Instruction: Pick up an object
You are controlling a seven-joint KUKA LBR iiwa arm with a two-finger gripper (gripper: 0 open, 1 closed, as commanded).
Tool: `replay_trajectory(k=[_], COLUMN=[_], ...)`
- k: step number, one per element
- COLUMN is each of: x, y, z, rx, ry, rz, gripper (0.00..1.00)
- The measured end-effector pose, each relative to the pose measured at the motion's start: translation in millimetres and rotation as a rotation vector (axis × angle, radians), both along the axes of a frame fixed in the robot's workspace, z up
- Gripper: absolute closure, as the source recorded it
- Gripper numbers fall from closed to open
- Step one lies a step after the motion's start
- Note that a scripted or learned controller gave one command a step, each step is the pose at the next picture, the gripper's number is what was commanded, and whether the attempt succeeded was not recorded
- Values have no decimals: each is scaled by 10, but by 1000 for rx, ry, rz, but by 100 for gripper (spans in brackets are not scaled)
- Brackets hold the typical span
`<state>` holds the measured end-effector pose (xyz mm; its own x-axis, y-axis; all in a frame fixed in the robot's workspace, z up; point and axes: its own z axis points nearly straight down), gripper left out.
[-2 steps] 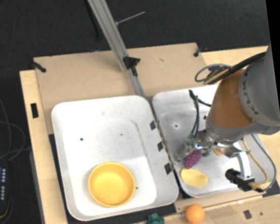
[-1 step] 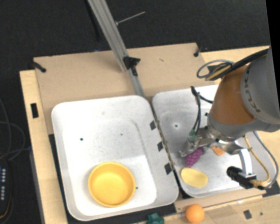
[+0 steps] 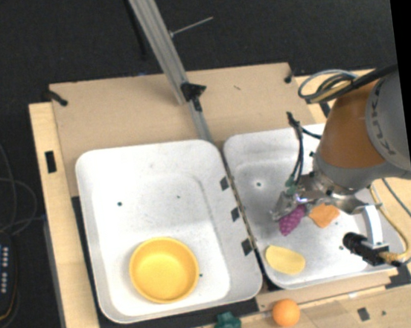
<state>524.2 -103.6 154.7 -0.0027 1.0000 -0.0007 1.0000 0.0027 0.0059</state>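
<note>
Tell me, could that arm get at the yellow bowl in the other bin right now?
Probably yes. The yellow bowl sits alone in the left bin, open from above, with nothing over it. The tool is over in the right bin near a purple object, so it would have to cross.

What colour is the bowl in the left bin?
Yellow; the bowl shows clearly in the camera view.

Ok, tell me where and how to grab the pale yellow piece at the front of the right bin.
Probably best from straight above, closing across the narrow width of the pale yellow piece. It lies flat and elongated in the right bin, close to the front wall, so side approaches look cramped. The gripper is beside the purple object, just behind it.
</note>
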Motion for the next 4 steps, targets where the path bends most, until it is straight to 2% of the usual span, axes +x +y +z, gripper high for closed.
replay_trajectory(k=[1, 2, 3, 4], x=[19, 262, 332, 520], y=[-12, 503, 1003, 1537], z=[517, 556, 540, 533], rx=[-1, 2, 3, 3], ry=[1, 5, 6, 5], rz=[0, 0, 4, 5], gripper=[100, 100, 100, 100])
